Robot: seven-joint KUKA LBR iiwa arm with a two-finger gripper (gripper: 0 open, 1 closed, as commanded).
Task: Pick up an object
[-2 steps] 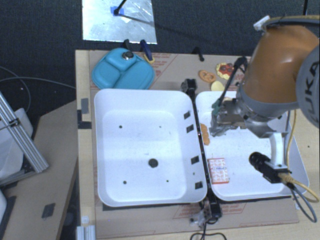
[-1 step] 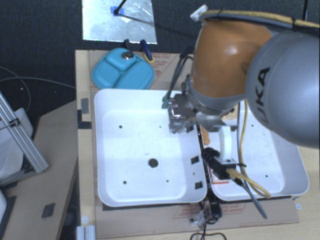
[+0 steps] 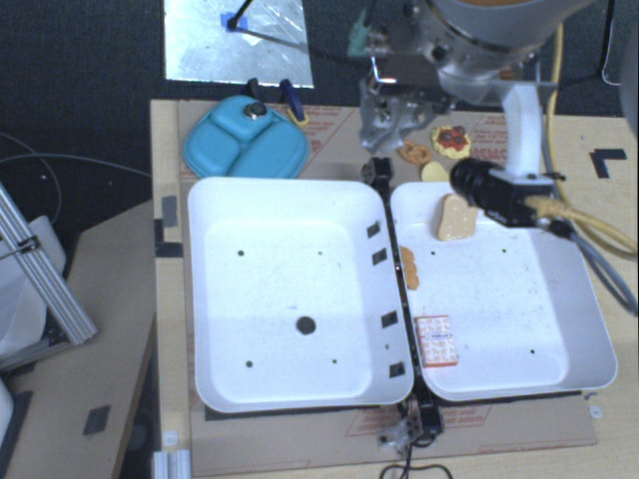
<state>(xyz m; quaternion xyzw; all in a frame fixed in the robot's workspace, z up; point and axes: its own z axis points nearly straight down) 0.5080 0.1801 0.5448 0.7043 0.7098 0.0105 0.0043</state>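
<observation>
Far back, over the spot where the two bins meet, hangs the claw. It is too blurry to tell if it is spread or pressed together. Just right of it, past the bin's far rim, lie a brown snack, a red round toy and a yellow bit. Nearer, in the right bin, sit a tan block, a little orange piece by the left wall, and a red and white packet near the front. The left bin has a dark dot. A blue box sits far left.
</observation>
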